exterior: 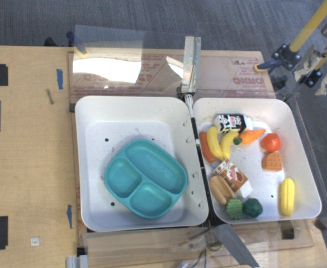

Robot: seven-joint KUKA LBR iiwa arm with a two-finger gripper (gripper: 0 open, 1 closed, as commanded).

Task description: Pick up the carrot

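Obs, single overhead cam. Two white bins side by side on the bench.

Gripper: state can't tell, so no claim of spread, pressed or pinching. Carrot posn rel. to the tool also can't tell; posn given vs bin and neighbours instead.

Carrot (pixel 251 135): lay in the right bin (pixel 307 166), upper-middle part, on the bin floor. Orange body ran roughly L-R w/ slight tilt, green stub end toward the bin divider. Nothing gripped it.

Neighbours of carrot:
- black/white carton (pixel 229 121) just above-left, touching or nearly so; can't tell which
- yellow banana (pixel 228 143) at the green end, appeared to touch it
- red-orange sausage-like piece (pixel 207 145) beyond the banana, along the divider wall
- tomato (pixel 270 142) just beside the orange tip, small gap between them
- waffle piece (pixel 272 162) below the tomato, near but apart from carrot

Rest of right bin, well apart from carrot: brown/white snack pack (pixel 233 176) mid-bin, bread roll (pixel 221 190) at its lower left, two green veg pieces (pixel 243 207) side by side near the front wall, yellow corn-like item (pixel 287 196) at the front right.

Left bin (pixel 90 166) held a teal divided plate (pixel 146 177), 3 compartments, lying flat, skewed to the bin walls
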